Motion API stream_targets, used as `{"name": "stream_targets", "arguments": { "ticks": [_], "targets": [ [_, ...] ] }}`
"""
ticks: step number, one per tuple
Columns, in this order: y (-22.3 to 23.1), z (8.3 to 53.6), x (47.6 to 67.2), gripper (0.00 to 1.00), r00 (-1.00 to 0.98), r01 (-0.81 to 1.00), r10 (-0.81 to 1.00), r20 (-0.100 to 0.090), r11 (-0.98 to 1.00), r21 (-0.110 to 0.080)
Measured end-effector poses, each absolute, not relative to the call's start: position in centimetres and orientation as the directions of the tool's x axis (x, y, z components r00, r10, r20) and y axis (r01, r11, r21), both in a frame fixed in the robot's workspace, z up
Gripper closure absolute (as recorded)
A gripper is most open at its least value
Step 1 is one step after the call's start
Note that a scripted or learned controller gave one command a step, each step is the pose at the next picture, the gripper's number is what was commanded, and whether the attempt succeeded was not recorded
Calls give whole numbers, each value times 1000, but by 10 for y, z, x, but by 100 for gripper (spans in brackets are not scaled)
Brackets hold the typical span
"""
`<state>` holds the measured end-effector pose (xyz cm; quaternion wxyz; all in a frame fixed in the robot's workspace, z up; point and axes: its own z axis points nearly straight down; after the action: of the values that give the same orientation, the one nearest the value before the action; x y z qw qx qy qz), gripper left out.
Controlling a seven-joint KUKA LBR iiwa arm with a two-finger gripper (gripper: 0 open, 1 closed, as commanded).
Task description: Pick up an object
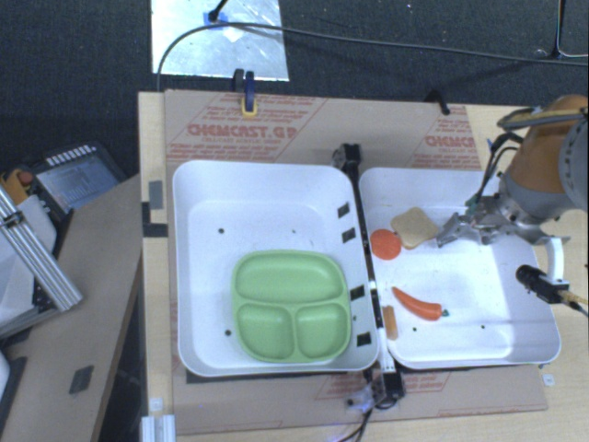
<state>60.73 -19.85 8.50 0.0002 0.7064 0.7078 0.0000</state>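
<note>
While the gripper [451, 235] hovers low in the right bin [515, 339], I cannot tell its state; the tan bread slice [414, 226] lies just beside its tip, toward the divider.

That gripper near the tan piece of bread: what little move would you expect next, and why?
Probably a short slide toward the bread slice and then down. The gripper sits just beside its right edge in the right bin, not over it, and the bread lies flat next to the orange round piece.
</note>
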Motion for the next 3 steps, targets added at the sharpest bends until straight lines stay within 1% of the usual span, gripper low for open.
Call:
{"name": "stream_targets", "arguments": {
  "ticks": [1,2,3],
  "targets": [
    [-199,97,609,100,-3,1000,1000,-2,3,5],
    [-206,159,611,100,-1,1000,1000,-3,1,9],
    [-197,216,618,100,-5,1000,1000,-3,5,9]
  ]
}}
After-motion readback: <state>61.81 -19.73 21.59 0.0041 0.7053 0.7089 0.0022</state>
